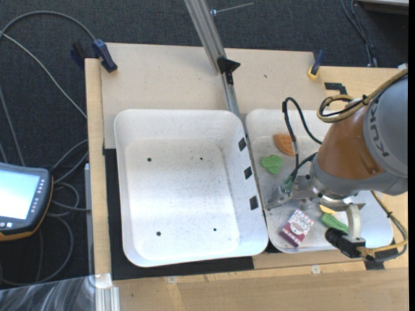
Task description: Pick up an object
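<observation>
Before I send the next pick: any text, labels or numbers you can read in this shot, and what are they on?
"KU": raised letters on the grey arm, cut off at the frame edge.
Small packet in the right bin: printed pink and white, too blurred to read.
Handheld screen at left: lit, no legible text.

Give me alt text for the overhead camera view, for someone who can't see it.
A grey robot arm with an orange band reaches from the right over the right shallow white bin, which holds a green piece, an orange piece and a small pink-and-white packet. The left shallow white bin sits beside it.
</observation>
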